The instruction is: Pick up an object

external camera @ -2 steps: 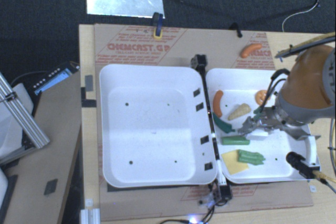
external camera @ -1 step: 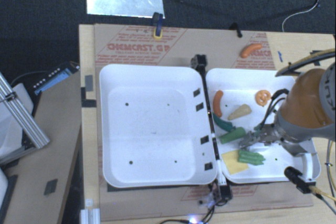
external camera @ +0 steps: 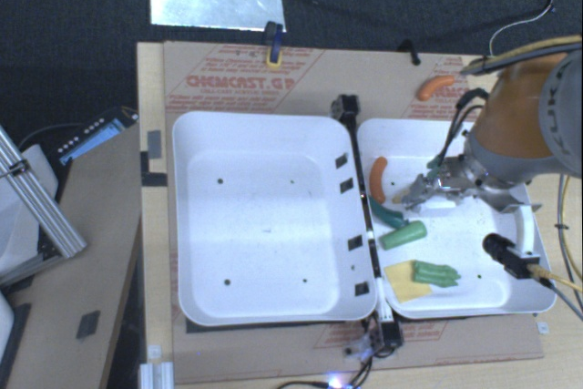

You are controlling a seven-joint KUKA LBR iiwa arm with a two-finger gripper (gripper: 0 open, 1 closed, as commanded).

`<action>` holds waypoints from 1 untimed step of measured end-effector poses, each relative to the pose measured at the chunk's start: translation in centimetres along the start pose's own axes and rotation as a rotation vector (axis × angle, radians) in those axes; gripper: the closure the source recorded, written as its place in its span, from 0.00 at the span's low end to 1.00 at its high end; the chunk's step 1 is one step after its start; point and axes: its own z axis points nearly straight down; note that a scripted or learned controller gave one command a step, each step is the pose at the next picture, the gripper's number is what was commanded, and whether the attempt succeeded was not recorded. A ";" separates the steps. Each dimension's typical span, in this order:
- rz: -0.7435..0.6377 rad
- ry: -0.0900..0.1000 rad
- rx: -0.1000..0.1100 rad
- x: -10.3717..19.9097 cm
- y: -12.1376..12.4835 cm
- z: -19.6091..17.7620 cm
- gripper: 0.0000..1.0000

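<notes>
My gripper (external camera: 412, 196) hangs low over the upper left part of the right bin (external camera: 474, 301), the grey and orange arm reaching in from the right. Just left of it lies an orange carrot-like piece (external camera: 377, 178), upright along the bin's left wall. Below the gripper lie a dark teal piece (external camera: 387, 216) and a green cylinder (external camera: 403, 235). Lower down, a green leafy piece (external camera: 435, 272) rests on a yellow slab (external camera: 404, 281). I see nothing held between the fingers.
The left bin (external camera: 264, 214) lies beside the right one, with a black divider clip row (external camera: 357, 196) between them. An orange sausage-shaped item (external camera: 435, 87) lies outside on the cardboard above the right bin. A black fitting (external camera: 510, 255) juts from the arm.
</notes>
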 end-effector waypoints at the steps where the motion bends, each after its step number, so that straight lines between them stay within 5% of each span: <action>1: 0.001 0.002 0.010 4.7 -2.6 -2.3 1.00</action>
